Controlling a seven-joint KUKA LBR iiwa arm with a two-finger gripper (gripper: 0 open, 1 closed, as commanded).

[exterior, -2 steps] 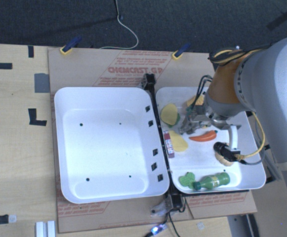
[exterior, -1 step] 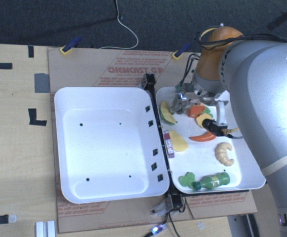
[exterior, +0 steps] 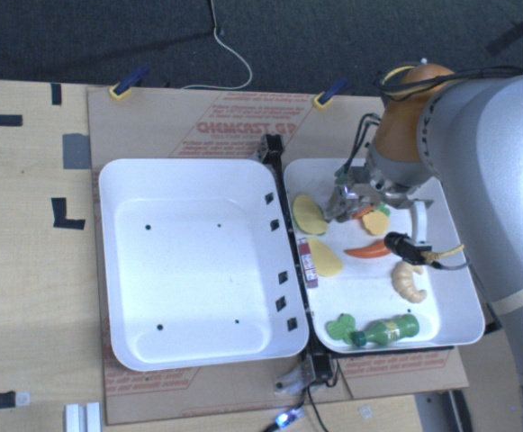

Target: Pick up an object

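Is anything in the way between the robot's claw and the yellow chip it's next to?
Nothing visible is. The gripper hangs low in the right bin, right beside the yellow chip, with only bare white floor between them. The red chili pepper and croissant lie off to the side.

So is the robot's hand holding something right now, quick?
Hand: low in the right bin, by the yellow chip. Whether it grips anything cannot be told.

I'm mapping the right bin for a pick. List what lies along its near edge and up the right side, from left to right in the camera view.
Green broccoli-like piece → green bottle → pale croissant.
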